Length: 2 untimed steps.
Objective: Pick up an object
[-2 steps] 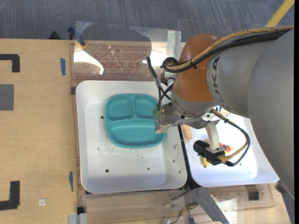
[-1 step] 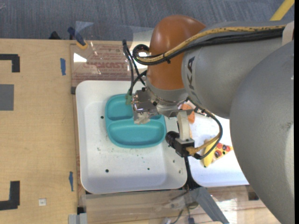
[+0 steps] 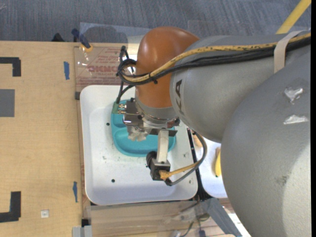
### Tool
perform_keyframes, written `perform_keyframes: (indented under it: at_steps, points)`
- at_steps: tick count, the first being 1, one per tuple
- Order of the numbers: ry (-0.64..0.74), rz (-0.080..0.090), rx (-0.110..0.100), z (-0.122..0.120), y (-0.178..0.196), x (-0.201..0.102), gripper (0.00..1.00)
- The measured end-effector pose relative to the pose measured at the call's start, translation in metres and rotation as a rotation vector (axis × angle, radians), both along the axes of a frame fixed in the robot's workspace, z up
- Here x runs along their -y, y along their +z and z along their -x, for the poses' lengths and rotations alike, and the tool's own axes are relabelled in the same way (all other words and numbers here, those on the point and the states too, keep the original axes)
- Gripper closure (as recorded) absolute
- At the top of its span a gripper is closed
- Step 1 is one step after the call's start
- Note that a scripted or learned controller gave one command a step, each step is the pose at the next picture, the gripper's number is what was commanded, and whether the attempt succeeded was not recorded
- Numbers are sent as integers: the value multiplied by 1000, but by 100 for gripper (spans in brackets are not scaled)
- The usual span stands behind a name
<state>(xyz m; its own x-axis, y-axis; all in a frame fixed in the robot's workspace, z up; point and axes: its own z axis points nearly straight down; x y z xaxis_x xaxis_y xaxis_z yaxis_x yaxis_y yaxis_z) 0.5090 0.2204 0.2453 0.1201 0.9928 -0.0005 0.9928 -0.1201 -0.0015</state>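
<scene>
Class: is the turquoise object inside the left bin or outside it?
Inside: the turquoise object lies on the left bin floor, partly hidden beneath the arm's wrist.

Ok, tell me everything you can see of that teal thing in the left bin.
The teal rounded plastic-looking object lies in the left shallow white bin, towards its right half. Its visible edge is a smooth curve with a raised rim. The robot's wrist and hand sit directly over it, hiding its upper and right parts; contact cannot be judged.

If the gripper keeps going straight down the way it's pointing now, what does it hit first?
Most likely the teal object lying in the left white bin: the gripper points down right over it. How far above it the gripper sits cannot be judged from this slanted view.
</scene>
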Motion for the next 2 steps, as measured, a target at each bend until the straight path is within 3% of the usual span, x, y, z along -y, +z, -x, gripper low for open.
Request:
perform_keyframes:
  at_steps: [1,2]
  points:
    - [217,0,-3,31,-11,-6,100]
    - [-156,2,-6,21,-55,5,100]
